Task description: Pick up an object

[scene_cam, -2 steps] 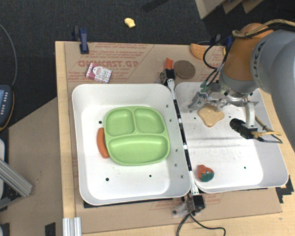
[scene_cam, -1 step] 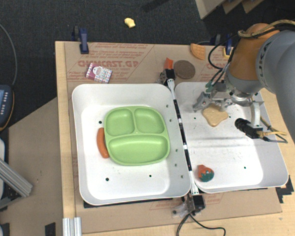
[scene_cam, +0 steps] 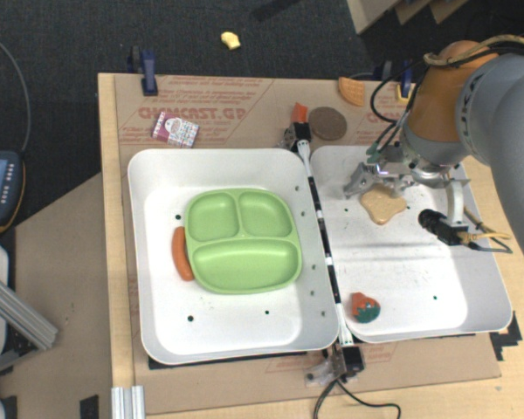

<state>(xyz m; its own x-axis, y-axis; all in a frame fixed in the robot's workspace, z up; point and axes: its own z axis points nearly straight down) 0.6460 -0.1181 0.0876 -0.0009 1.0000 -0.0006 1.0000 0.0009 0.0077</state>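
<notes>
**Arm low over the tan piece in the right bin**

Reaching in from the right of the frame, the arm has its gripper [scene_cam: 380, 180] down in the upper part of the right bin [scene_cam: 472, 312], just above a tan, rounded object [scene_cam: 382, 206] that looks like the pick target. The jaws seem spread, one finger either side of the object's upper edge, though whether they touch it I cannot tell. A small red and teal toy [scene_cam: 363, 307] sits at the bin's lower left. In the left bin [scene_cam: 157, 321] a green divided plate [scene_cam: 242, 239] lies flat with an orange carrot-like piece [scene_cam: 182, 253] against its left side, well apart from the arm on this worktop
</notes>
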